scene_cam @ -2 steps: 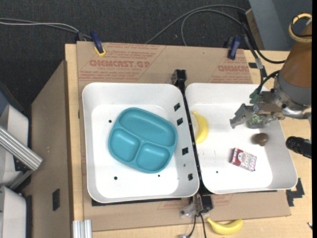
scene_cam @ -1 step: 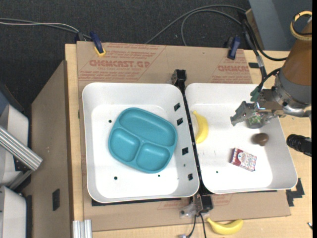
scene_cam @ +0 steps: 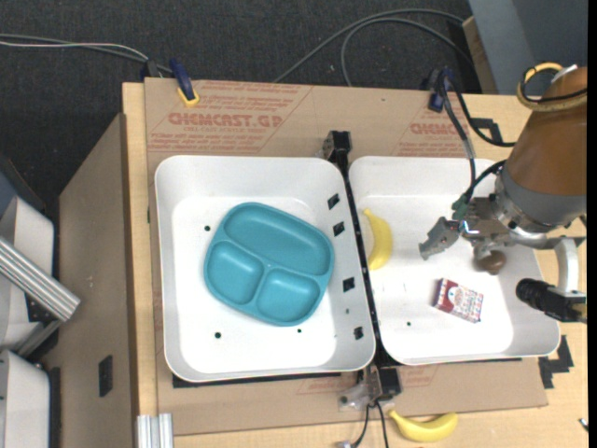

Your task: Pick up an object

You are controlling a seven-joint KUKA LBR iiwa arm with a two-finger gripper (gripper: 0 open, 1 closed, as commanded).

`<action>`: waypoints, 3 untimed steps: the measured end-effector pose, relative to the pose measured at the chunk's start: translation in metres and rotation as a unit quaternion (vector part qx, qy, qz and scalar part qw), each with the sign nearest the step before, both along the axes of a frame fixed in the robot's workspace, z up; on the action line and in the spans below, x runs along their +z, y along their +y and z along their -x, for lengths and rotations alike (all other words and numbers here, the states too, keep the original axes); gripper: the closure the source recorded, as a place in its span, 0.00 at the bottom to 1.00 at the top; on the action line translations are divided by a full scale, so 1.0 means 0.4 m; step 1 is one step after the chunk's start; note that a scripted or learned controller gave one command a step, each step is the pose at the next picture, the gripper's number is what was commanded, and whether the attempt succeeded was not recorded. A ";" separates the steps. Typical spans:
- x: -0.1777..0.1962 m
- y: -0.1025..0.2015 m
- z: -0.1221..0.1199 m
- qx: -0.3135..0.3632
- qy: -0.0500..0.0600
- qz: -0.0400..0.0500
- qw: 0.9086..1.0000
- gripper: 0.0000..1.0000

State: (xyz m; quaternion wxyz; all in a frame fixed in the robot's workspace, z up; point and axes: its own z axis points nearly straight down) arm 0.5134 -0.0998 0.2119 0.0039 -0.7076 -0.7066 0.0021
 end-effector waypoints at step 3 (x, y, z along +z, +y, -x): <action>-0.227 0.002 0.010 0.000 -0.004 0.000 1.000 1.00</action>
